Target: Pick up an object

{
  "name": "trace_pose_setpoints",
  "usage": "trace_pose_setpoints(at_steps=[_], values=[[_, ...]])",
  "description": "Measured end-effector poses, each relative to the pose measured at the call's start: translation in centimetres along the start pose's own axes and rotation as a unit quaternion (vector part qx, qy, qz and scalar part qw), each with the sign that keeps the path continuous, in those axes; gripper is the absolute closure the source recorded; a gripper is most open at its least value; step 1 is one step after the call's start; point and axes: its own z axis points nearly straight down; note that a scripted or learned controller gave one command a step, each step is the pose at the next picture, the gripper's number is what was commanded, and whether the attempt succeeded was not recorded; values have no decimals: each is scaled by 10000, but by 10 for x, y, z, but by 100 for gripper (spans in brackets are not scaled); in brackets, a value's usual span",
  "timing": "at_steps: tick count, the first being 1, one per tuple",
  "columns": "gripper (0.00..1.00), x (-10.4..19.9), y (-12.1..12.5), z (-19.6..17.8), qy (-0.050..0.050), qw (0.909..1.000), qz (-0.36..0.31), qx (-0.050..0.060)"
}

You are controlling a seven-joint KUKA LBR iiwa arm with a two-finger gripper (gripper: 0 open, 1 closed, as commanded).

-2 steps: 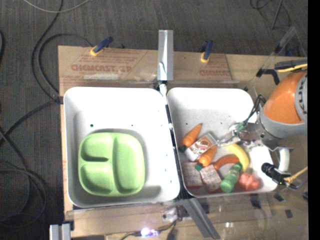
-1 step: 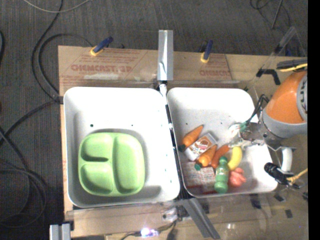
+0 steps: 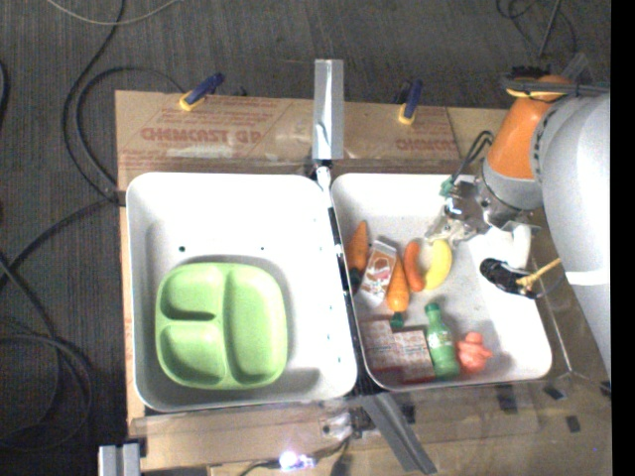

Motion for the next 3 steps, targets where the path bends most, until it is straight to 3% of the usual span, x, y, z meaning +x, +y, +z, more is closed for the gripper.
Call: trace_pose_setpoints(at_steps=[1, 2, 3], values=[[100, 6, -36, -1, 5, 9931, 1165, -137], [100, 35, -40, -45, -11, 9923, 1241, -51], [100, 47, -23, -23, -24, 9961, 877, -56]])
